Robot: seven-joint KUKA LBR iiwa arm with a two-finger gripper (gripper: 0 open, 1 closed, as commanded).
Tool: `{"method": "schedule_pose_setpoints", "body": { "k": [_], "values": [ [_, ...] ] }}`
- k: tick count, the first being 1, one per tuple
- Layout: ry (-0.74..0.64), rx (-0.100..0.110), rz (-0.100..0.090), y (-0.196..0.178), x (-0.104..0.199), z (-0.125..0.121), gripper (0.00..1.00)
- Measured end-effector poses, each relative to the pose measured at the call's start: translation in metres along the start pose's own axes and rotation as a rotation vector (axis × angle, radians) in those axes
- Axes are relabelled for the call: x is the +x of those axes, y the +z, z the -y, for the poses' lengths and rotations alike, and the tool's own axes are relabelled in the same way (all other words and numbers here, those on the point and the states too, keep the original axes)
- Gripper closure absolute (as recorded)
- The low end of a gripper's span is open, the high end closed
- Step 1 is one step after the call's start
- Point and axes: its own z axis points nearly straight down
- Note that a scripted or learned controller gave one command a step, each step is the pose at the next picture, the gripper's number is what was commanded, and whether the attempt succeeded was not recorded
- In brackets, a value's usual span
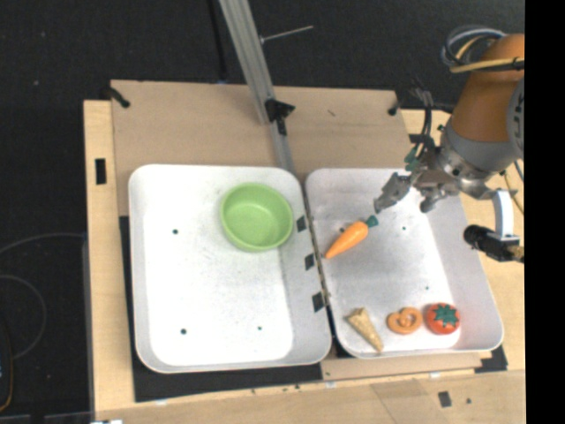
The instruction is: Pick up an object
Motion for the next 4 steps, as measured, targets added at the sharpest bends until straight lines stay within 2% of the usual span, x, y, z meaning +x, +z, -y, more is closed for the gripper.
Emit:
{"method": "schedule_pose_setpoints", "body": {
  "k": [1, 3, 4],
  "values": [
    [0.000, 0.000, 0.000, 0.000, 0.000, 0.000, 0.00],
    [0.002, 0.001, 0.002, 0.113, 0.004, -0.011, 0.00],
    [0.003, 0.002, 0.001, 0.117, 0.003, -0.011, 0.00]
  ]
}}
